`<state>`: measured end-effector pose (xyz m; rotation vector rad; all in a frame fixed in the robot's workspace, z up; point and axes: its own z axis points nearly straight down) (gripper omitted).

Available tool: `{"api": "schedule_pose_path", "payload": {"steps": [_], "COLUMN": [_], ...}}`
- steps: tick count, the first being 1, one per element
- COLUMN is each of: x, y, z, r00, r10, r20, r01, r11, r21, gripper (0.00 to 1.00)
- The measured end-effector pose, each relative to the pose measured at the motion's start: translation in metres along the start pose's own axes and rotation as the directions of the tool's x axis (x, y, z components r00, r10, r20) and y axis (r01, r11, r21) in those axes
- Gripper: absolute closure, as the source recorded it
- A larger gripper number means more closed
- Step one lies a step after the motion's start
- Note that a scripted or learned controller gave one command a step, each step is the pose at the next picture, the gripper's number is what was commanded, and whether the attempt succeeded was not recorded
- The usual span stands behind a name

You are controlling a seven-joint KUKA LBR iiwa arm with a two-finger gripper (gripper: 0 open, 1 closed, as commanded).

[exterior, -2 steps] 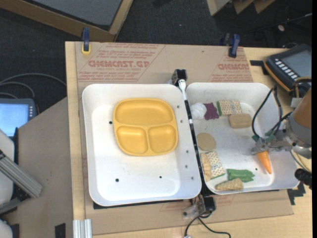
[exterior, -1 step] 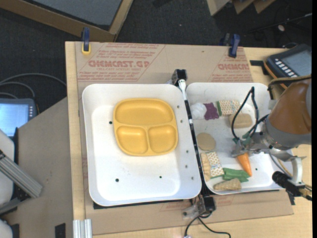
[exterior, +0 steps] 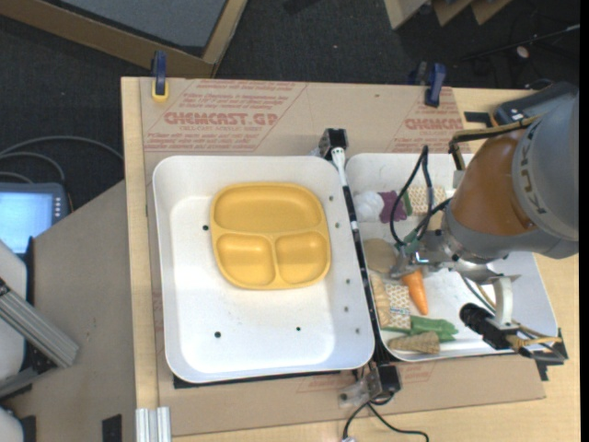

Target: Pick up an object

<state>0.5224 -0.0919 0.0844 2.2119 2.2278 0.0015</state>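
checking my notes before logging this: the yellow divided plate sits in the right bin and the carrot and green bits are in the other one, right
Not quite. The camera view shows the yellow divided plate in the left bin, not the right. The carrot and green bits are in the other one, the right bin, where the arm reaches in.

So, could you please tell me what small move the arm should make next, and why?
Probably a short descent onto the orange toy carrot: the gripper sits just above its upper end in the right white bin, and nothing is visibly held, so the carrot looks like the nearest pick.
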Motion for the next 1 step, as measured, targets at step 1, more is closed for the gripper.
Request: {"api": "schedule_pose_path", "payload": {"steps": [1], "x": [0.0655], "y": [0.0728], "z": [-0.1075], "r00": [1.0], "r10": [-0.003], "r20": [-0.002], "r01": [0.003], "r11": [1.0], "r21": [-0.016], "gripper": [1.0]}}
